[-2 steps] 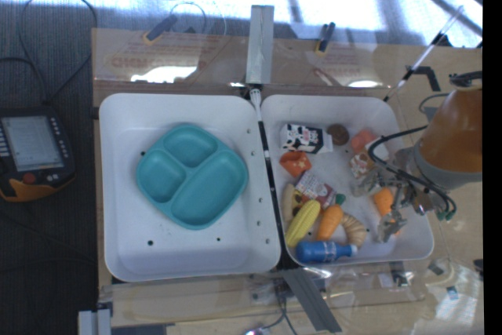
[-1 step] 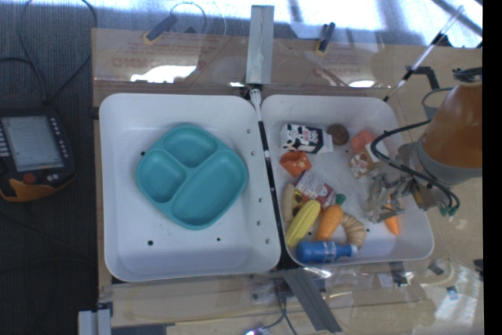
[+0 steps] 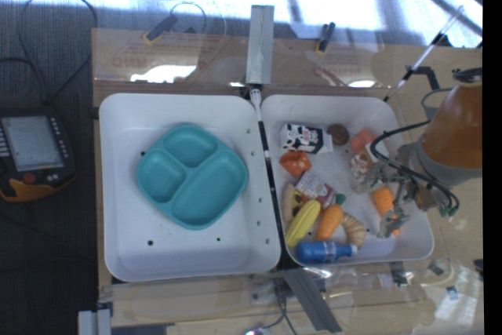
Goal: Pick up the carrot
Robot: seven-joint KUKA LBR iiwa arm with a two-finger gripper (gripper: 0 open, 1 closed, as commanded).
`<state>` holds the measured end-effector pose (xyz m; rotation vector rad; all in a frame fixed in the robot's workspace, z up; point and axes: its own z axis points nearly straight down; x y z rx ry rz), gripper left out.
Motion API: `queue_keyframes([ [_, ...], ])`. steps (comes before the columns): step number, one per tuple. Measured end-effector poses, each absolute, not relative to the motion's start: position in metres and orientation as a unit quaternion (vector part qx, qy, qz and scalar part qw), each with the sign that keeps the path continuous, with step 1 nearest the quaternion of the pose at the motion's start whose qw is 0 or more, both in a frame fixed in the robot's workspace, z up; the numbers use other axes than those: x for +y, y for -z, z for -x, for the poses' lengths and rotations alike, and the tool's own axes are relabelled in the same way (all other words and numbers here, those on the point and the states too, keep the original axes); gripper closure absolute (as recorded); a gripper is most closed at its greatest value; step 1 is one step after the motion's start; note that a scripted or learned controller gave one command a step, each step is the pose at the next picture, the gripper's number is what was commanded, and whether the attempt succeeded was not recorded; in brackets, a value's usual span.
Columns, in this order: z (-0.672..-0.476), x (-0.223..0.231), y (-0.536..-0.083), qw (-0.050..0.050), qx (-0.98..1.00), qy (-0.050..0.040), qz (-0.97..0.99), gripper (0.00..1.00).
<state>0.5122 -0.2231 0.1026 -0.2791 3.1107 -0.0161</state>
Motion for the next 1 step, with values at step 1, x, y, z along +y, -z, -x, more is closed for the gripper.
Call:
queue_keyframes([
  [1, -0.4974, -0.2221, -0.0922, 0.011, 0.998, 0.0033, 0.056, 0.00],
])
